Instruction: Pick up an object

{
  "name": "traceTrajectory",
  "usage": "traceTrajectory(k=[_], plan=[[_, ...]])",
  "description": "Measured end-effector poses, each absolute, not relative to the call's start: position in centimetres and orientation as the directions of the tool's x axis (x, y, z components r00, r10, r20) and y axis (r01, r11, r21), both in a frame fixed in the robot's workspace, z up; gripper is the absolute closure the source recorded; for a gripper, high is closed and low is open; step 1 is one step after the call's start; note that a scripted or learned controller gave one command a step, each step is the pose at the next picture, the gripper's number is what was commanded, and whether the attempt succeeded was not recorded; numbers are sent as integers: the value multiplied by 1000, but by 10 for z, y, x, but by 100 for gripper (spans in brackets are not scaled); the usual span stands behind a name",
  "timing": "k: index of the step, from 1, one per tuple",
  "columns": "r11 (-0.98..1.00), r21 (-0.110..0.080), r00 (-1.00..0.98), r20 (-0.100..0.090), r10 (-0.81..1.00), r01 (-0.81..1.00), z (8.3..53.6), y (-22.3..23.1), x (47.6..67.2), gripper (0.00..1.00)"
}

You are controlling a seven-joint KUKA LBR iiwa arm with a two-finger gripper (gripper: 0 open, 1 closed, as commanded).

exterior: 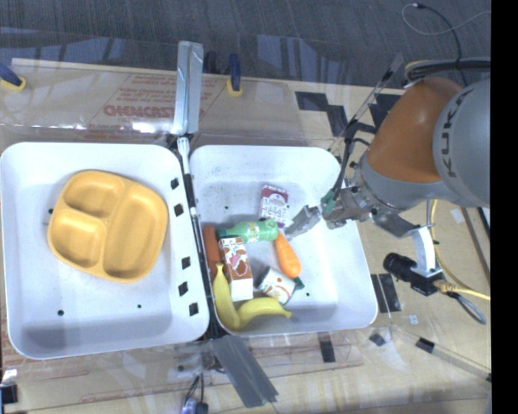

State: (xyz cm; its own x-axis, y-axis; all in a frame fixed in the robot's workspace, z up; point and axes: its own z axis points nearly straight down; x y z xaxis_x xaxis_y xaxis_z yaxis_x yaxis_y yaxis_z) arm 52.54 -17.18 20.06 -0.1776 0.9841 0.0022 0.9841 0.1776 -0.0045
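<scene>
Where the left bin (pixel 17 231) sits, a smooth yellow sectioned plate (pixel 109 224) lies alone; beyond the divider the right bin (pixel 345 291) crowds its items together: a banana (pixel 233 309) partly under a small carton (pixel 236 268), a green bottle (pixel 252 230), a glossy orange carrot (pixel 287 254), and a red-and-white packet (pixel 274 203) apart. Just right of the carrot the gripper (pixel 304 221) hangs low, carrying nothing I can see; its fingers blur together, so their spread can't be judged
</scene>
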Motion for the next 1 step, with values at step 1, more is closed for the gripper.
traceTrajectory(k=[1], plan=[[351,-4,-351,4,936,936,91,-205,526,0]])
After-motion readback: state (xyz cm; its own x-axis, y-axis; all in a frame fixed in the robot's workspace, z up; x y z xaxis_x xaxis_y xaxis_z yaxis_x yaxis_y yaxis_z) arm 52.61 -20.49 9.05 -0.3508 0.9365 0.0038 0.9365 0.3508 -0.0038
